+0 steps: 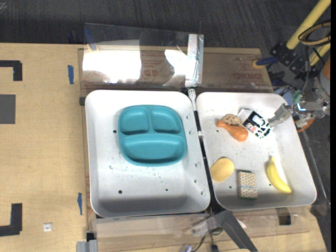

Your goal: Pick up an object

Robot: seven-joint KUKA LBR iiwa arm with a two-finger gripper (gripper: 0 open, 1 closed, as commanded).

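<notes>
The right bin [294,140] holds several objects: an orange carrot-like piece [237,132] with a brown cookie [229,121] at its far end, a black-and-white patterned box [256,124], a yellow rounded fruit [222,169], a speckled tan block [247,184] and a banana [276,176]. My gripper [278,114] reaches in from the right edge, low over the bin's far right part. Its tip sits just right of the patterned box, close to it or touching. Nothing shows as lifted.
The left bin [105,182] bears a teal divided plate [152,134]. A clear plastic sheet [142,56] stands behind the bins. Cables and a yellow pole [314,16] crowd the far right. Tan bench lies to the left.
</notes>
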